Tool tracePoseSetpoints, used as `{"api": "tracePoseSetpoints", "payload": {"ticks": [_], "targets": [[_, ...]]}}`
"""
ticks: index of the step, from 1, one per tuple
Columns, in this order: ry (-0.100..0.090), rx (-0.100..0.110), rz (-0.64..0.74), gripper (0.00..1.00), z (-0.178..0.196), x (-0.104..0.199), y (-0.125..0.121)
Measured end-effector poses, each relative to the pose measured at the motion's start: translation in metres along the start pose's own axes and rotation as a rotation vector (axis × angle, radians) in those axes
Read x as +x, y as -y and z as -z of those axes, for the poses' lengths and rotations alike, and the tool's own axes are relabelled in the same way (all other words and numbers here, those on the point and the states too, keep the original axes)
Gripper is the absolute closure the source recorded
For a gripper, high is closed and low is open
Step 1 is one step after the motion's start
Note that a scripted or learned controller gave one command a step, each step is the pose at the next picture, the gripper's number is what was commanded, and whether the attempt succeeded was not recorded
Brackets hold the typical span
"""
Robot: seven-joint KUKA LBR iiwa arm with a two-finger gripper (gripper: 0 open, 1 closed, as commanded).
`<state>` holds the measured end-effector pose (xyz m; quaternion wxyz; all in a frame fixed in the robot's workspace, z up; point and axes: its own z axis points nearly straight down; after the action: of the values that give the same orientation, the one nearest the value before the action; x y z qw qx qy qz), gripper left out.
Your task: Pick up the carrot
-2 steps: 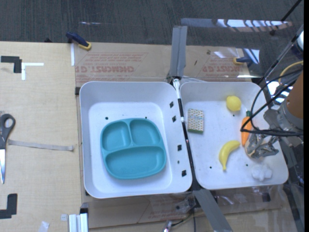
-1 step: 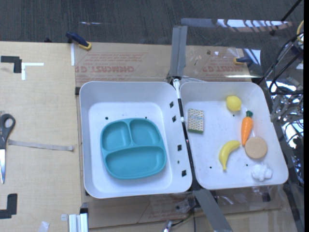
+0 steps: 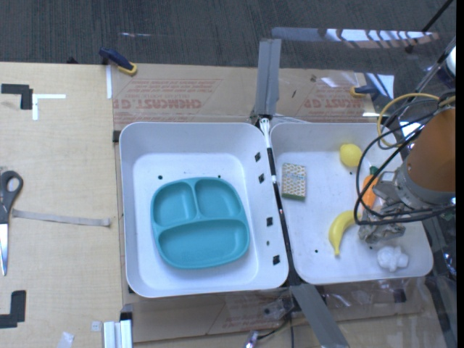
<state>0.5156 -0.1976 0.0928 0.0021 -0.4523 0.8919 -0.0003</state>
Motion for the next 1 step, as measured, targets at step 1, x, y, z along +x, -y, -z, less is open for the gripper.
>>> {"api": "tracePoseSetpoints", "payload": {"ticks": [1], "targets": [[0.003, 0.002, 0.138, 1.00, 0.1398, -0.0267, 0.0572]]}}
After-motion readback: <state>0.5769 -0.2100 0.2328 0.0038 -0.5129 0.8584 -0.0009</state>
